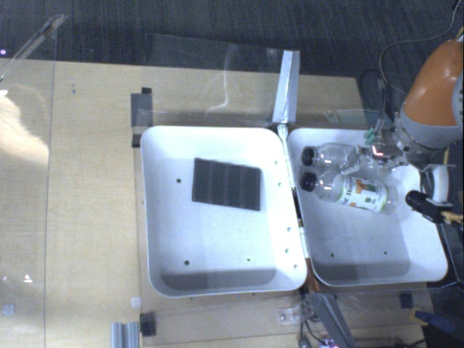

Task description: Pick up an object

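The shallow white left bin holds a dark rectangular pad; at three o'clock, two clear plastic bottles lie beneath the gripper, grip state untellable.

Clear glossy plastic bottles, matt dark pad, smooth white bins.

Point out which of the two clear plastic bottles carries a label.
The lower clear plastic bottle with a black cap in the right white bin; the upper clear bottle shows none.

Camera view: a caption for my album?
Grey arm above two clear plastic bottles in right white bin.
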You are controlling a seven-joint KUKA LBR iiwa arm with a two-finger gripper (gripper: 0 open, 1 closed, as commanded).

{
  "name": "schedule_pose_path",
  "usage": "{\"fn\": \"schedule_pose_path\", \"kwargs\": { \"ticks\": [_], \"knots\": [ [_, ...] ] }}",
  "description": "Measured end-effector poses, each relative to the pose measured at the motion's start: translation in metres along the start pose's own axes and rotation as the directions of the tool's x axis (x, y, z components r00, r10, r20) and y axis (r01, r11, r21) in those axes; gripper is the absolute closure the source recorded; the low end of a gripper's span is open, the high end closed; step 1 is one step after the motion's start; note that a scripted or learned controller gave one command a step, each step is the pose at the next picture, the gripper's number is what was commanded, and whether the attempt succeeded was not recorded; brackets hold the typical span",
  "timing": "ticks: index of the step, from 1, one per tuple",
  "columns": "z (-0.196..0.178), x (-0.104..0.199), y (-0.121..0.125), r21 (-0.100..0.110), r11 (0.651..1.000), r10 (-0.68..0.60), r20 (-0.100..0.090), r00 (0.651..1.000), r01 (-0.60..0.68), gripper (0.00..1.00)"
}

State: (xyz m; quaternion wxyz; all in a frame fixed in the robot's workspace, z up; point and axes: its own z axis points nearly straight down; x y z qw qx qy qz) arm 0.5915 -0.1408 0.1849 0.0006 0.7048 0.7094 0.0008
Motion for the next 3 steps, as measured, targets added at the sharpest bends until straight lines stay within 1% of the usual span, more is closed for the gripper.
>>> {"fn": "schedule_pose_path", "kwargs": {
  "ticks": [1,2,3],
  "knots": [
    [0.062,-0.007,-0.002,-0.004,0.997,-0.072,0.001,0.997,0.072,0.00],
    [0.095,0.020,-0.052,-0.013,0.968,-0.249,0.006,0.968,0.249,0.00],
    [0.095,0.052,-0.013,-0.012,0.975,-0.223,0.003,0.975,0.223,0.00]
  ]
}}
